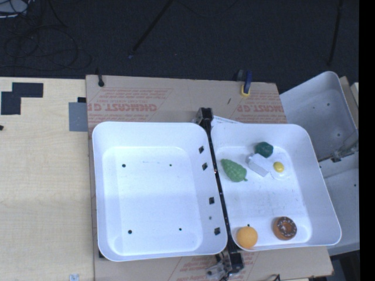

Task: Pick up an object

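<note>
We see two shallow white bins side by side on the bench (41, 174), resting on a sheet of cardboard (176, 101). The left bin (102, 157) shows only its bare floor with a few small dark holes. All the objects lie in the right bin (319, 192). Near its upper middle sit a dark green round object (264, 149), a small grey block (257, 165) just below it, and a fried-egg toy (278, 168) touching the block's right end (white with a yellow yolk). A leafy green piece (233, 171) lies to their left, near the divider between the bins. At the lower edge rest an orange ball (246, 237) and, near it to the right, a brown doughnut (285, 228). As for the end effector, we cannot tell its state.
</note>
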You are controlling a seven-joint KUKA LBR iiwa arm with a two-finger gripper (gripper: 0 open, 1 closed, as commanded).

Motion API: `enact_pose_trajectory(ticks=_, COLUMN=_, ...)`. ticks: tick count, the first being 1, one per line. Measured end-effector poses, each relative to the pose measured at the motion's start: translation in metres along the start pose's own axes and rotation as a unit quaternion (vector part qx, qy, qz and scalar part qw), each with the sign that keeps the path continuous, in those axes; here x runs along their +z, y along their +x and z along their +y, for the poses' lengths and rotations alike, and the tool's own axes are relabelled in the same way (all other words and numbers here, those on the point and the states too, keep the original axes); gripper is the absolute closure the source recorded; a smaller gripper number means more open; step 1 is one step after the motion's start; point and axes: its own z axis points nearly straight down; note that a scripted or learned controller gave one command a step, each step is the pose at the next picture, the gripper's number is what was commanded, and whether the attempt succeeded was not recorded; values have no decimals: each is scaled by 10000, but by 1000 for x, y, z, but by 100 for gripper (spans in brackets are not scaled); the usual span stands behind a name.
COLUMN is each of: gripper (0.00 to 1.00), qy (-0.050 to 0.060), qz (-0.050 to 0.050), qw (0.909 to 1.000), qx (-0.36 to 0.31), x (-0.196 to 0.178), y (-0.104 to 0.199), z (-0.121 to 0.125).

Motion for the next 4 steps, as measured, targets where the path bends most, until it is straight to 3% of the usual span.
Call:
enact_pose_trajectory(ticks=1, gripper=0, qy=-73, qz=-3, qw=9999, qx=-73, x=-119, y=72, z=3)
enact_pose_trajectory(ticks=2, gripper=0, qy=31, qz=1, qw=10000, qx=-15, x=6, y=7, z=64)
enact_pose_trajectory(ticks=3, gripper=0, qy=-31, qz=-8, qw=10000, qx=-17, x=-73, y=-12, z=10)
enact_pose_trajectory(ticks=4, gripper=0, qy=-28, qz=-4, qw=10000, qx=-43, x=-127, y=15, z=2)
